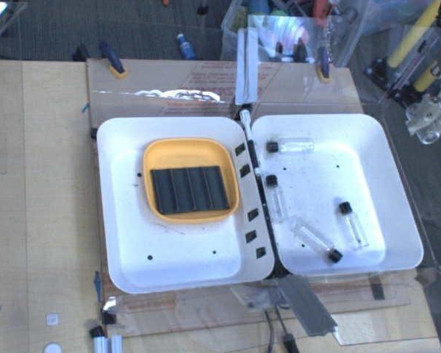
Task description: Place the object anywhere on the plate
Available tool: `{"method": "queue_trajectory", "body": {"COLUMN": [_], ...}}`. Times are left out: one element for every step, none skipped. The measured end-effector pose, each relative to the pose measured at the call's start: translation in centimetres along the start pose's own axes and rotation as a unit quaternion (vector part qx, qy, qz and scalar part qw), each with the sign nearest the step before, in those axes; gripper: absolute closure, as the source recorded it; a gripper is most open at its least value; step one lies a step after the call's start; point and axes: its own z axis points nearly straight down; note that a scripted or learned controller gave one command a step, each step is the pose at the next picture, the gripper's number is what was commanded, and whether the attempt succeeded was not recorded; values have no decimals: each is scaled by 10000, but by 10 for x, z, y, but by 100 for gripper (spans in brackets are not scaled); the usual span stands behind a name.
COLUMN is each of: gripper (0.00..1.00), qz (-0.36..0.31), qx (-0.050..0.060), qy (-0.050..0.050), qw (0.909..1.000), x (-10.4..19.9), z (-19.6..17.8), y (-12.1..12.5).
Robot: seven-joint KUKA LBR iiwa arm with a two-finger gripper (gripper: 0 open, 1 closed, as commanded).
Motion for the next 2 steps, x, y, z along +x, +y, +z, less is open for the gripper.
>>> {"method": "queue_trajectory", "body": {"gripper": [100, 100], "qz": [-1841, -3201], "qx": [23, 24], "qy": [2, 8], "qw": [9829, 9474], "x": [-4, -12], "z": [26, -21], "y": [-26, -25]}}
